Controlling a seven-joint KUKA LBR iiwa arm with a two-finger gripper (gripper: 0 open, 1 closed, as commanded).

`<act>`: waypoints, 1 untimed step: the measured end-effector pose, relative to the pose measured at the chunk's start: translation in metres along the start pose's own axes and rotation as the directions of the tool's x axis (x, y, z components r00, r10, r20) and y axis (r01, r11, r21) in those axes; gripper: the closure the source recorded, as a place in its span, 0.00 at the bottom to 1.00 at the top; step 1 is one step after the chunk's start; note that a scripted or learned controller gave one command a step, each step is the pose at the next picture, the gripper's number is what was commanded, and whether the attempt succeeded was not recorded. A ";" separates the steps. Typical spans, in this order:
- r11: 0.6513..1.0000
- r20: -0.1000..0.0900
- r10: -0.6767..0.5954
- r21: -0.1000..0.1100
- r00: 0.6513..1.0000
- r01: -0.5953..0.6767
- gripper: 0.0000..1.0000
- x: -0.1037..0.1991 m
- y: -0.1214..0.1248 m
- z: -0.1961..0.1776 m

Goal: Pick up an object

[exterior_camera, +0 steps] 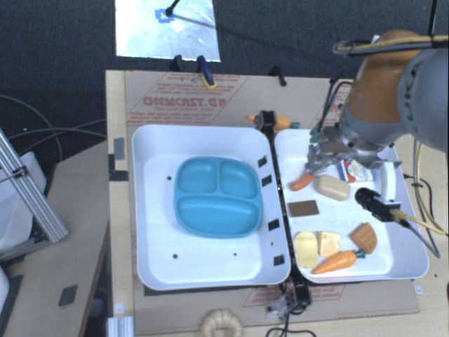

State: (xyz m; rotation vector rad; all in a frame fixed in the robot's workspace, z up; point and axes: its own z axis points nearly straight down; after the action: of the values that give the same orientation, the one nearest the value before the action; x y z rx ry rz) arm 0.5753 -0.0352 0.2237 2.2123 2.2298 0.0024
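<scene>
Lying small, orange sausage [301, 182], white bin [414, 258]

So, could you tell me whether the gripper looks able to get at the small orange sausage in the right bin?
Probably yes. The gripper hangs just above the sausage, near the right bin's left wall. Nothing lies on it; the beige block sits close beside it.

A blue plate [217, 196] with three parts sits in the left white bin [151, 209]. A shiny square sheet [167, 20] lies far behind the tabletop [189, 98].
</scene>
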 end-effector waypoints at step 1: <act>1.000 0.000 0.001 -0.001 1.000 -0.001 1.00 0.007 0.009 -0.011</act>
State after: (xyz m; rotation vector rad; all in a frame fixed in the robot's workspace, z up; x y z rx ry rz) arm 0.5839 -0.0285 0.2345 2.2130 2.2280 0.0033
